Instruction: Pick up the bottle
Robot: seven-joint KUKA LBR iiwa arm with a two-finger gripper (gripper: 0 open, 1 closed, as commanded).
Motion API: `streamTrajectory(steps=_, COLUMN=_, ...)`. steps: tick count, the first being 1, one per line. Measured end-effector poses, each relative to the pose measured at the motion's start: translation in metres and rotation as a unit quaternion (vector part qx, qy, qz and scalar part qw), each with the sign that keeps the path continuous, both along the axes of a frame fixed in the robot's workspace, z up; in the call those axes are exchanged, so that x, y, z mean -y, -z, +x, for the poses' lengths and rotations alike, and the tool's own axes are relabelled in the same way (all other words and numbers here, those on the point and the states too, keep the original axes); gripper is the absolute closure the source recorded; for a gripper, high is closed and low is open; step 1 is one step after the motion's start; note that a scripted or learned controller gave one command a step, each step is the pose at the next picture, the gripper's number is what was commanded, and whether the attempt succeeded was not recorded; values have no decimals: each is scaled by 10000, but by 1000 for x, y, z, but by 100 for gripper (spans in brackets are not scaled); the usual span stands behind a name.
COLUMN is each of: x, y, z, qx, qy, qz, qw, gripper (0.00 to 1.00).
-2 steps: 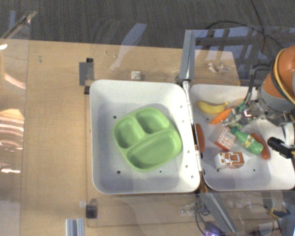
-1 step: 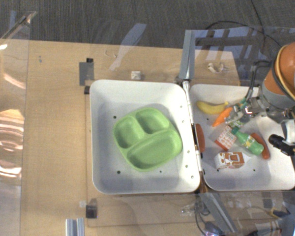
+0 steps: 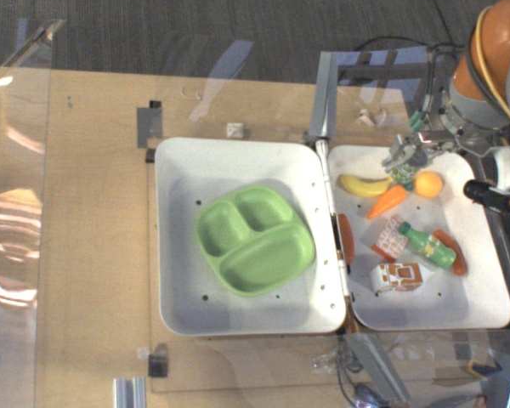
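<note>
Approach step, nothing grasped. Gripper hovers over the far edge of the right bin, above the banana and orange; fingers' state: cannot tell. Bottle lies on its side mid-bin, well apart from the gripper. Next move, by my judgement: shift toward the near side, descend over the bottle. Left bin holds a green divided plate; right bin also carrot, carton

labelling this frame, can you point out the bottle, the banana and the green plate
bottle [image 3: 428, 246], camera view, on its green body, right bin
banana [image 3: 363, 184], camera view, on the middle of its yellow curve, right bin
green plate [image 3: 282, 257], camera view, on the bare floor of its large compartment, left bin
</note>
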State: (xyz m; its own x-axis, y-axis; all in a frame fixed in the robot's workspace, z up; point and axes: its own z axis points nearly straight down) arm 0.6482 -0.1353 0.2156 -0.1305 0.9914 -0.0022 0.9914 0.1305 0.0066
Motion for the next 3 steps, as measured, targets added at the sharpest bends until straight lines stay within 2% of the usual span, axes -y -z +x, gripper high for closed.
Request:
streamTrajectory(steps=1, x=-40, y=-59, z=21, qx=-14, qy=2344, qz=13, qw=9721, gripper=100)
streamTrajectory(steps=2, x=-82, y=-13, z=-29, qx=-13, qy=1675, qz=15, qw=9859, gripper=100)
streamTrajectory(steps=3, x=-101, y=-62, z=21, qx=-11, qy=3308, qz=22, qw=9437, gripper=100)
